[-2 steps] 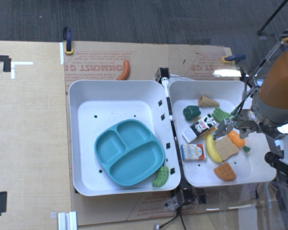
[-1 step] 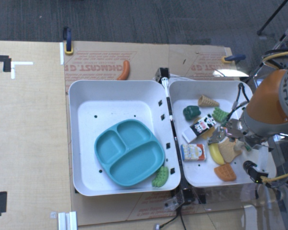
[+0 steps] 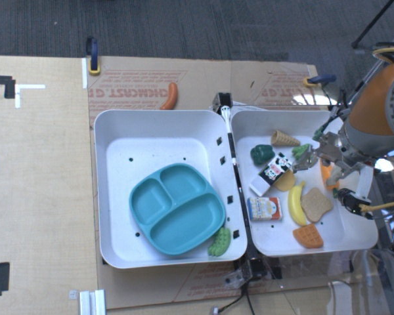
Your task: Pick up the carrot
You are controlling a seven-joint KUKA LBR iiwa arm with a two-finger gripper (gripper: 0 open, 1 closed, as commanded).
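The gripper [image 3: 323, 156] sits low over the right bin [image 3: 354, 240], near its right wall, and a strip of orange that looks like the carrot [image 3: 326, 173] lies right beneath it, mostly hidden by the arm. How the gripper is set, I cannot tell from here. Just beside it lie the banana [image 3: 296, 205] and the bread slice [image 3: 315, 205], while the teal plate [image 3: 177, 208] rests in the left bin [image 3: 118, 143].

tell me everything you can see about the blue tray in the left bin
The blue tray is a teal, plastic-looking divided plate with rounded corners and three compartments: two smaller ones along its upper left and one larger along its lower right. It lies flat and turned at an angle on the floor of the left bin. Nothing sits in its compartments. A bumpy green toy lies against its lower right corner.
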